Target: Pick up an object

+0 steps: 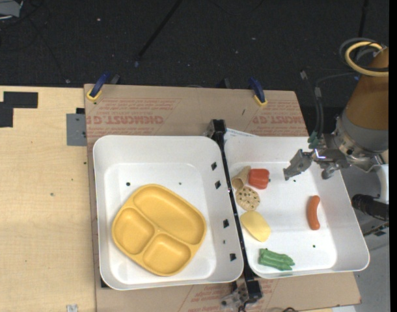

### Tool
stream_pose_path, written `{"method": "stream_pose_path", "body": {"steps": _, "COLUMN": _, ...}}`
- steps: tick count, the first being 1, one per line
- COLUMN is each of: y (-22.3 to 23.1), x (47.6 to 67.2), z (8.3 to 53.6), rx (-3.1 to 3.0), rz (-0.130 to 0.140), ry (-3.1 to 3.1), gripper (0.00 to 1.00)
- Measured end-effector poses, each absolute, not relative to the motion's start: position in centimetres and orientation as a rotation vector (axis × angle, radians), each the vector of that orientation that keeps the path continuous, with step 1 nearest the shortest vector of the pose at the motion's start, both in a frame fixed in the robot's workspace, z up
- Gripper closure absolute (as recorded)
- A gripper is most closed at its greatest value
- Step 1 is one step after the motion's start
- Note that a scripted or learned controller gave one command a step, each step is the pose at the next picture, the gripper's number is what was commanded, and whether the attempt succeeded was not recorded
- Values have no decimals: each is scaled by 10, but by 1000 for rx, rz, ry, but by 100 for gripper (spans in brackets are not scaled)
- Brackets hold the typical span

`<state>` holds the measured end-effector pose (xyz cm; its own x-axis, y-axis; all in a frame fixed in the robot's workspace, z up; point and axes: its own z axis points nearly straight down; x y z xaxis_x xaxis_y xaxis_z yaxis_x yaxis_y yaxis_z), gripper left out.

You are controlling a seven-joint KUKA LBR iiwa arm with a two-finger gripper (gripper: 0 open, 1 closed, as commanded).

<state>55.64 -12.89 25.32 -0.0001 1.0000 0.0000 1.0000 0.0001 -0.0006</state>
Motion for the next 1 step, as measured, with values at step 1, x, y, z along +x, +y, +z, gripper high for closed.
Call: {"method": "stream_pose_path", "body": {"steps": 1, "y": -97, "x": 600, "z": 289, "rx": -2220, "rz": -2, "ry": -2226, "gripper": 0}}
